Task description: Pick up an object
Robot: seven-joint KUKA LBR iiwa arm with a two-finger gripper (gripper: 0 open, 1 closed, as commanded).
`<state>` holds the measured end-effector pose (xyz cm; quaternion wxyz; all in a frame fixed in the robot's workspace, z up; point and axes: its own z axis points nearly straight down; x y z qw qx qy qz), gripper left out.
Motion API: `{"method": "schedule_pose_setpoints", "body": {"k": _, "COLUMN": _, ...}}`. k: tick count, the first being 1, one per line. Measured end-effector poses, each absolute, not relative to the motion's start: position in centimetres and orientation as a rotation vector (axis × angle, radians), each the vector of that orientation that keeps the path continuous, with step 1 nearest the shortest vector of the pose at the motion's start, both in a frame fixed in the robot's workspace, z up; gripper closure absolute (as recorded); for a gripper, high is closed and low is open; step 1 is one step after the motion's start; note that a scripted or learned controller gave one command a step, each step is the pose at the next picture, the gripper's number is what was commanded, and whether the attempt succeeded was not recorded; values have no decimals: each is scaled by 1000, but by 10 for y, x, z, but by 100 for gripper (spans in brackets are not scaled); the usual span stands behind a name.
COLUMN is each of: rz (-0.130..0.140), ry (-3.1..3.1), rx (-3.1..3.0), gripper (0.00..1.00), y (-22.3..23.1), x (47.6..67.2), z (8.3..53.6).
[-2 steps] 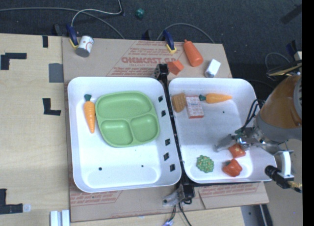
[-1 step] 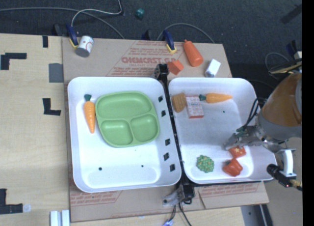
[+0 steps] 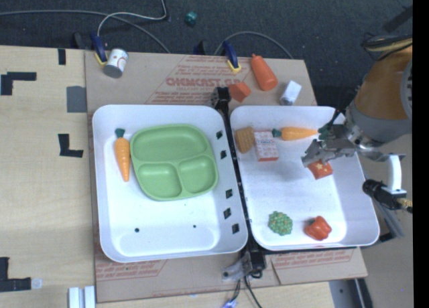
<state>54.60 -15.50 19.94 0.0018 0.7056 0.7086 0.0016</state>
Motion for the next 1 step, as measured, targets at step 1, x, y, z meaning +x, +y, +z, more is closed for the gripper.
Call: {"method": "schedule_pose_setpoints", "body": {"k": 1, "rz": -2, "ry": 2226, "rx": 2221, "gripper": 100, "y": -102, "x": 578, "z": 160}}
